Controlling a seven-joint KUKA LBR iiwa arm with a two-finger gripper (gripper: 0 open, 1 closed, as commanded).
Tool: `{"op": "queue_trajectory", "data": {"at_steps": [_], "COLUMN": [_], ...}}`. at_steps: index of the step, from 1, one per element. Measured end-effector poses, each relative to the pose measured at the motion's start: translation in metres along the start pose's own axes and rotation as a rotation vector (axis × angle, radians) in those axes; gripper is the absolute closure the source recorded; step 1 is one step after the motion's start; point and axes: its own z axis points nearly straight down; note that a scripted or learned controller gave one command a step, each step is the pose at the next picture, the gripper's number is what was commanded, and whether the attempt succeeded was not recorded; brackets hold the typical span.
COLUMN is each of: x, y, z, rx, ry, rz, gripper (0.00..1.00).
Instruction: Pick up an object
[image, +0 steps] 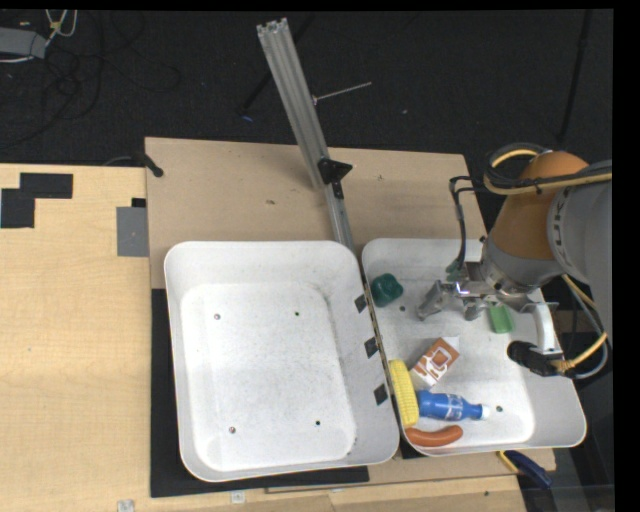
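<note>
My gripper (450, 305) hangs over the upper middle of the right bin (560, 420). Its grey fingers (430, 303) are spread open, and only white bin floor shows between them. Just to its right lies a light green block (500, 320). A dark green object (386, 290) lies to its left near the divider. Nearer the front are a brown-and-white box (436, 361), a yellow corn cob (403, 390), a blue bottle (447, 407) and a red sausage (435, 436).
The left bin (190, 300) lies beside the right one, with black clips (371, 346) along the shared rim. A slanted metal rail (300, 110) runs from the top down to the bins' back edge. Cables (560, 360) loop at the wrist.
</note>
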Motion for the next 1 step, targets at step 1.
{"op": "queue_trajectory", "data": {"at_steps": [1], "x": [-0.0006], "y": [0.0001], "z": [-0.0114], "rx": [0.0], "ry": [0.0], "rz": [0.001], "gripper": [1.0]}}
